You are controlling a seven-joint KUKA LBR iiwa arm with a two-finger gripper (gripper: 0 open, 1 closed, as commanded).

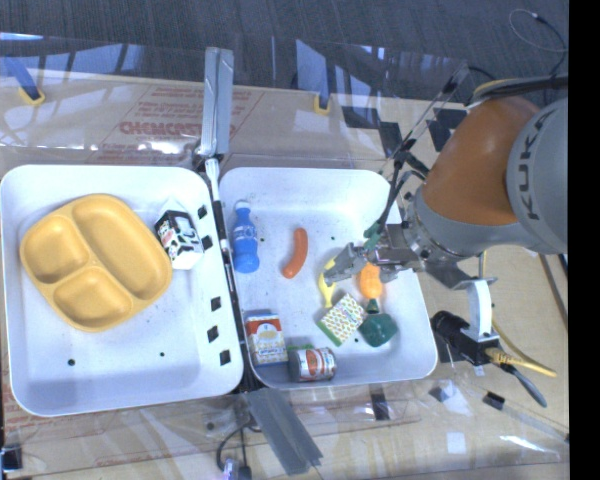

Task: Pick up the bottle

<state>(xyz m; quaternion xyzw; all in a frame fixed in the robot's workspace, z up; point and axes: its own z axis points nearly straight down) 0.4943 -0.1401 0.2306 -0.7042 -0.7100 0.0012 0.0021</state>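
Camera view: blue plastic bottle (244, 239) lies at right bin's nine o'clock.
Gripper (365, 260): three o'clock; grip unreadable.

Bare bin floor between blue bottle (244, 238) and sausage (296, 252) | bottle close beside bin divider (220, 258) on its left | juice carton (266, 338), can (313, 363) crowding near edge | claw (365, 258) above banana (327, 278), orange (370, 282), right side blocked

A robotics lab. Two white bins (40, 388) sit on a taped bench (110, 118). Loose cables (535, 28) trail past the bench's far right corner.
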